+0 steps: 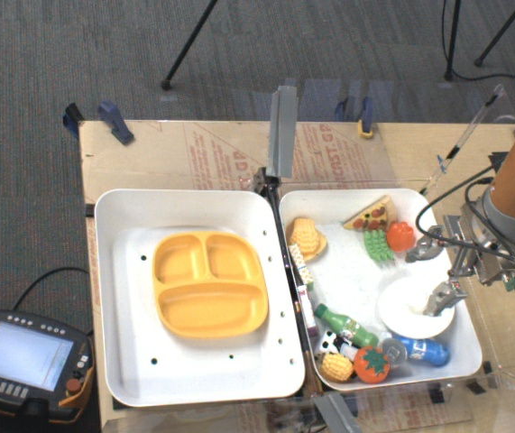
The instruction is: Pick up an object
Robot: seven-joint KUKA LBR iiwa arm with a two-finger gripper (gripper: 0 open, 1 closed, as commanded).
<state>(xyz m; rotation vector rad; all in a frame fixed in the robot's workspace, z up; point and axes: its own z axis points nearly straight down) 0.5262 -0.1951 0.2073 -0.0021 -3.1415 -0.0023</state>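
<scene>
Tool: the tool (439, 298) hangs over the white bowl (413, 308) in the right bin (437, 207); its fingertips sit low above the bowl's right side, but whether they are spread or pressed together I cannot tell, and nothing shows between them.
Arm: grey links and an orange band reach in past the right bin's right wall.
Bowl: upright, near the right bin's front right corner. Judged light and stiff, with a smooth, probably slippery skin; the rim looks the only sensible hold, one finger inside and one outside.
Bottles: a blue bottle (421, 351) lies just in front of the bowl, a green bottle (344, 324) just left of it. Both round, likely to roll; take across the body.
Tomatoes: one tomato (372, 364) at the bin's front wall beside the blue bottle, another red fruit (400, 235) behind the bowl. Round toys, apt to squirt out of a pinch.
Other toys: pizza slice (372, 215) near the bin's back wall, green ridged piece (379, 245) behind the bowl, waffle-like biscuit (306, 235) at the bin's left wall, corn (335, 365) at the front.
Left bin: the left bin (122, 287) holds a yellow divided plate (209, 283).
Worktop: the worktop (176, 156) is brown board behind both bins.
Judgement: the bowl seems the object nearest to hand; no grasp is made yet.
</scene>
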